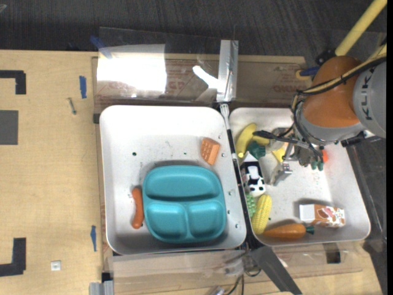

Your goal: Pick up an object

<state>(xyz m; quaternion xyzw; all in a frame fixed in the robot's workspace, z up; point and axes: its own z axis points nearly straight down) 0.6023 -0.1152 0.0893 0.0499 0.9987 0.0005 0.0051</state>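
Your arm (341, 100) reaches in from the right, orange band over the upper part of the right bin (356, 192), wrist angled down and left so the claw (284, 168) hangs low above the bin floor. You cannot tell from this view whether the claw is open or closed; nothing is visibly held in it. Just left of the claw lies the black-and-white cow toy (253, 178), beside the divider wall. Up and left of the claw you see the banana (247, 137), long axis running from upper right to lower left. Below and left of the claw sits the corn cob (262, 211), long axis near vertical, tilted slightly. Below the claw the carrot (285, 230) lies horizontal, green end pointing right. To the lower right of the claw rests the juice carton (322, 214), lying on its side; its print is too small to read. Far left, in the left bin (123, 128), you have the teal tray (184, 203), an orange wedge (210, 149) and a sausage (137, 208).
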